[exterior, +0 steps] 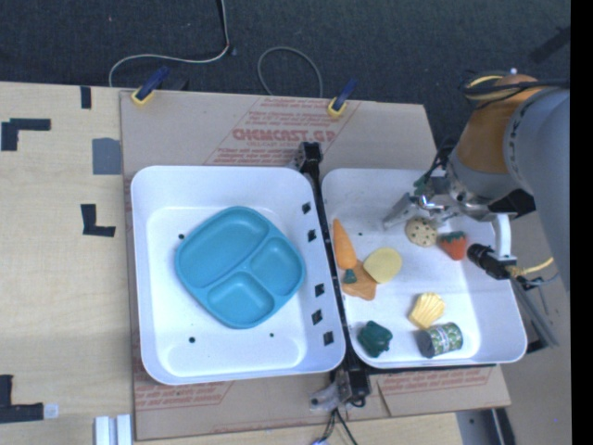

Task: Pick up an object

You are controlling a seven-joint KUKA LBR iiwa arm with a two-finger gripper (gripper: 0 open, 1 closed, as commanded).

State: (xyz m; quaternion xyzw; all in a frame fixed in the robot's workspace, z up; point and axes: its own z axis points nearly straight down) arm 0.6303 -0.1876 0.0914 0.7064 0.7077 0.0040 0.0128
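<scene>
**Hovering over right bin, nothing gripped**

Sitting loose in the right bin (482,336): a cookie (421,233) near the far edge, a small red-and-green piece (453,245) just beside it toward the right edge, a yellow round piece (383,265) mid-bin, and a carrot (344,245) along the left edge with an orange piece (359,286) touching its near end. Near edge has a ridged yellow piece (426,310), a can (439,339) at the near-right corner, and a dark green piece (374,338) left of it.

Gripper (414,208) sits at the far edge, just above the cookie; fingers spread apart, nothing between them.

Left bin (148,248) holds a blue divided plate (241,265), roughly centred. Both bins rest on a cardboard sheet (269,128).
</scene>
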